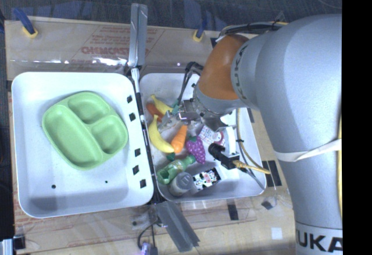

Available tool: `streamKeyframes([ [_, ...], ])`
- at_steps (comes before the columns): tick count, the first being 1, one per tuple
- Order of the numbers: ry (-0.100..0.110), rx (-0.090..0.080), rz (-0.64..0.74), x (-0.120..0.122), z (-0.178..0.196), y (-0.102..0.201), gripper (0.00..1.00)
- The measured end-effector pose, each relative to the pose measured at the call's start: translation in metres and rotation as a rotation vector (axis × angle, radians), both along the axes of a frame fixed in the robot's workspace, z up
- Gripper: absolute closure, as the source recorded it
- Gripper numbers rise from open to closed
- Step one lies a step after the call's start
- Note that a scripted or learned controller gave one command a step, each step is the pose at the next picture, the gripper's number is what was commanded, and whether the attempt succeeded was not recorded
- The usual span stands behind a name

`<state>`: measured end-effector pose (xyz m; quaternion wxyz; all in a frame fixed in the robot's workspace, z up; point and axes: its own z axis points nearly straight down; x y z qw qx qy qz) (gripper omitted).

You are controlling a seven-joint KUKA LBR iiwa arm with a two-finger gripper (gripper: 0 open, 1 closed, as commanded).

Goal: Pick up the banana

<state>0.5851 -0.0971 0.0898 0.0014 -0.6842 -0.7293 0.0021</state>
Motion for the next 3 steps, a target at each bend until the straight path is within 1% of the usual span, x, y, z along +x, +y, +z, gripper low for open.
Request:
streamKeyframes([
  [1,-0.003,0.002,0.164,0.052,0.002,-0.011,0.00],
  [2,0.002,0.003,0.144,0.071,0.001,-0.003,0.00],
  [3,0.003,0.003,0.150,0.071,0.010,-0.002,1.00],
])
